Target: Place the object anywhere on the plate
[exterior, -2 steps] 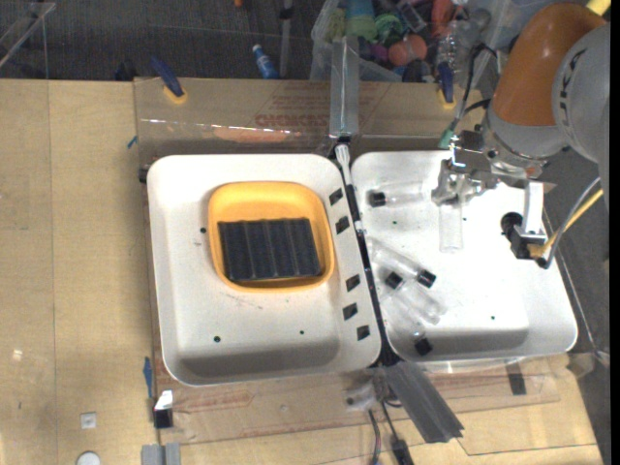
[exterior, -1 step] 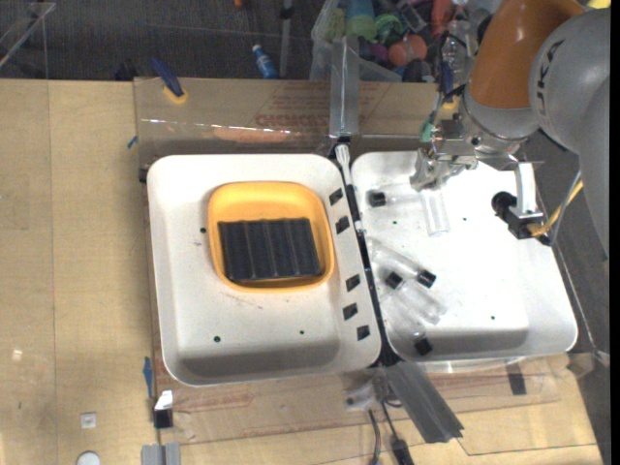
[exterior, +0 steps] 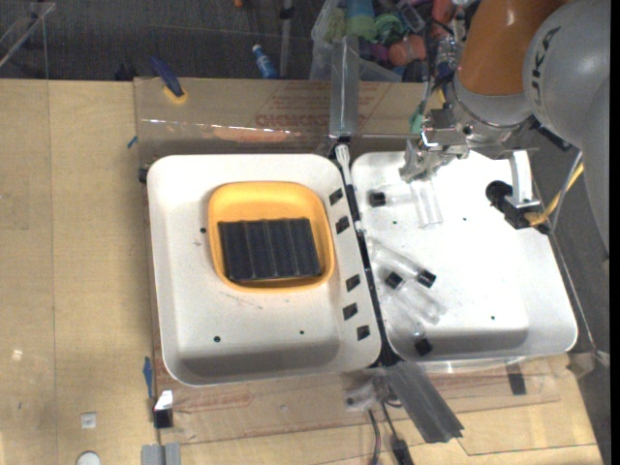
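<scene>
From my seat, the far left is bare bench (exterior: 68, 260), tan and flat, and the left bin (exterior: 174, 337) sits on it with its rounded white wall toward me. In that bin lies the plate (exterior: 225, 204), yellow-orange with a raised rim, set a little toward the bin's far side. On the plate lies a dark ribbed slab (exterior: 270, 250), flat, covering most of the plate's floor and leaving the rim showing all round. I take that slab to be the object, and it rests wholly within the plate's rim. A divider (exterior: 355, 250) with dark tabs runs between the two bins. In the right bin (exterior: 542, 327) I see a few clear pieces with black ends scattered on the white floor: one near the far left corner (exterior: 376, 199), a pair near the middle left (exterior: 407, 279), one by the near wall (exterior: 422, 346). What they are I cannot make out. The gripper (exterior: 424, 163) hangs over the far part of the right bin, well apart from the plate, its tips pointing down; I cannot tell how it is set or whether it has hold of anything. Behind it, the arm (exterior: 562, 56) rises grey, with the orange band (exterior: 504, 27) at top right.
</scene>
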`<state>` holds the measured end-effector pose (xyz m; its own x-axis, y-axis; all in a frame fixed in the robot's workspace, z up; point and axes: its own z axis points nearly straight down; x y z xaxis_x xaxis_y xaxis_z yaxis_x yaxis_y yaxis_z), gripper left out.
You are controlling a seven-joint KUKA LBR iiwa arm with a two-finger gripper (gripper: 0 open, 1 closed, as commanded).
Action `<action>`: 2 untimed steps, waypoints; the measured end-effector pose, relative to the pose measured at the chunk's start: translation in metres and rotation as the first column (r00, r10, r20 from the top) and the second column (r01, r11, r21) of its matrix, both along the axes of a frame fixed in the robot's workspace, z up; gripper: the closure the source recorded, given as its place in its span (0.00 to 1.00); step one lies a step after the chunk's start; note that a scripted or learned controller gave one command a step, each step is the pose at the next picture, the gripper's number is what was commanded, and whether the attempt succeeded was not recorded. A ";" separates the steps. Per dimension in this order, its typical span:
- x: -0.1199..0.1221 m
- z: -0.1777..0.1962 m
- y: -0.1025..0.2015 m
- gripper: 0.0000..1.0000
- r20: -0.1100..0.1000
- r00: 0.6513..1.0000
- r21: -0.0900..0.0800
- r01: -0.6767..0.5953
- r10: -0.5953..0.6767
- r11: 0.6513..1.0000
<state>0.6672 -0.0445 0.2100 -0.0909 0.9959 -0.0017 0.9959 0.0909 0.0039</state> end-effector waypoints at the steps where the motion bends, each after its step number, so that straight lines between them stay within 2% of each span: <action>1: 0.000 0.034 0.011 1.00 0.000 0.999 0.000 -0.032 0.032 0.999; 2: -0.001 -0.025 0.007 1.00 -0.006 0.980 0.003 -0.198 0.198 0.980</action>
<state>0.6666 -0.0378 0.1848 -0.2858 0.9583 0.0018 0.9583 0.2858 -0.0022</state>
